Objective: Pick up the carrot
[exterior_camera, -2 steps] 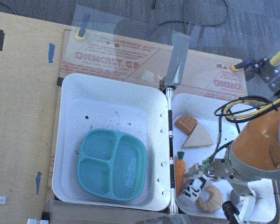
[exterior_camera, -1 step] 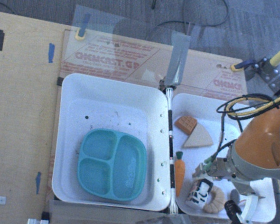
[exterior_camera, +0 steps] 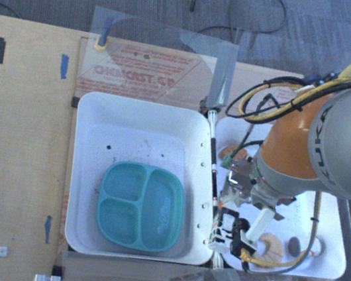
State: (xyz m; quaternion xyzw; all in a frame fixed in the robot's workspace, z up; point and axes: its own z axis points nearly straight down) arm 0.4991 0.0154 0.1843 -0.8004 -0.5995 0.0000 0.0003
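The arm reaches down into the right bin [exterior_camera: 332, 262] and covers most of it. An orange bit with a green end, which looks like the carrot [exterior_camera: 229, 154], peeks out by that bin's left wall, just left of the wrist. The gripper [exterior_camera: 233, 197] hangs below the orange band, low over the bin's left part, a little nearer the camera than the carrot. The wrist hides its fingertips and whatever lies under them.
The left bin [exterior_camera: 146, 114] holds a teal divided plate [exterior_camera: 142, 206] in its near half. In the right bin's near part lie a tan rounded object [exterior_camera: 271, 245] and a small grey object [exterior_camera: 294, 245]. Cables loop above the arm.
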